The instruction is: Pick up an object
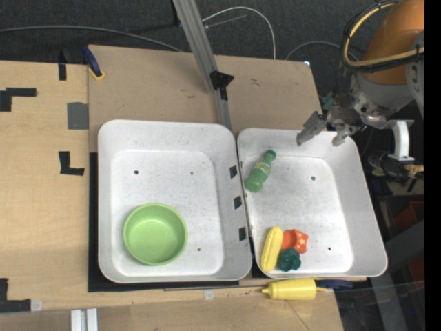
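Observation:
My gripper point(324, 135) hangs open over the far right corner of the right bin point(344, 205), its two grey fingers point(308, 130) spread apart with nothing between them. A green bottle point(260, 172) lies tilted at the right bin's far left side, well left of the gripper. At that bin's near left lie a yellow corn-like piece point(271, 247), an orange-red toy point(295, 240) and a dark green toy point(289, 259), close together. A green bowl point(156, 234) sits in the left bin point(165, 150) at its near left.
A yellow bottle point(292, 289) lies on the bench just outside the right bin's near edge. A grey metal pole point(200, 40) slants down to the gap between the bins. Cables run across the dark floor at the back.

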Tool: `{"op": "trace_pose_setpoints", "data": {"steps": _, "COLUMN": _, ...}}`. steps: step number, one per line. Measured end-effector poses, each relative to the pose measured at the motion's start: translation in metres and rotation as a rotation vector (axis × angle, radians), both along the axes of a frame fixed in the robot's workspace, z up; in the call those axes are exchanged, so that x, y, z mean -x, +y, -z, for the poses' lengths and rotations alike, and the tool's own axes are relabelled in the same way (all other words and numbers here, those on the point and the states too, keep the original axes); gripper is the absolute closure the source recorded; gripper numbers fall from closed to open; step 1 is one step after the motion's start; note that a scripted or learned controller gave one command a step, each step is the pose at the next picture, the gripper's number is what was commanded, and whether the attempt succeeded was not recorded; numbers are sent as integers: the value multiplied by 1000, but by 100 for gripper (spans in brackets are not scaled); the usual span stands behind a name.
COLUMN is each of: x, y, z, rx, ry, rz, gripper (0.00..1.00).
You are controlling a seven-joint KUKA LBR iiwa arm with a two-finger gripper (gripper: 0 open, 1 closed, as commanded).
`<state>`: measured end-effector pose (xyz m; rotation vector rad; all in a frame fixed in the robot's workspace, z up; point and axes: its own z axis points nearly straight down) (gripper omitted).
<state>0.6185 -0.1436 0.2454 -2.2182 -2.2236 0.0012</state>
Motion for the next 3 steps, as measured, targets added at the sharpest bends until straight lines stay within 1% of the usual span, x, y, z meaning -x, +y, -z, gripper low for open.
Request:
{"op": "trace_pose_setpoints", "data": {"steps": 1, "x": 0, "y": 0, "z": 0, "rx": 0, "ry": 0, "rz": 0, "gripper": 0}}
{"op": "trace_pose_setpoints", "data": {"steps": 2, "x": 1, "y": -2, "z": 44, "rx": 1, "ry": 5, "rz": 0, "gripper": 0}}
{"op": "trace_pose_setpoints", "data": {"steps": 3, "x": 6, "y": -1, "z": 108, "rx": 0, "ry": 7, "rz": 1, "gripper": 0}}
